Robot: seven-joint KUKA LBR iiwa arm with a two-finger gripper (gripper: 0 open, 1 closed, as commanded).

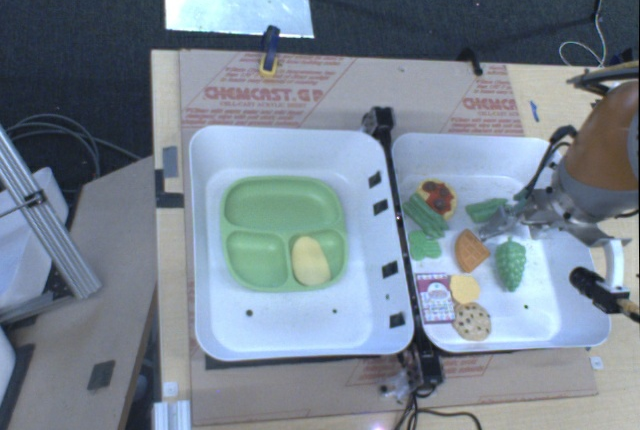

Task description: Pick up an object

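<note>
Nothing is lifted yet: the gripper (pixel 497 230) hangs low in the right bin (pixel 500 156), just beside the green grapes (pixel 510 263); whether its fingers are spread, I cannot tell.

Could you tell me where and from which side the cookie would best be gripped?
Probably straight from above, pinching the cookie across its round edge, left to right. It lies flat near the bin's front wall, with a yellow piece touching its far side.
</note>
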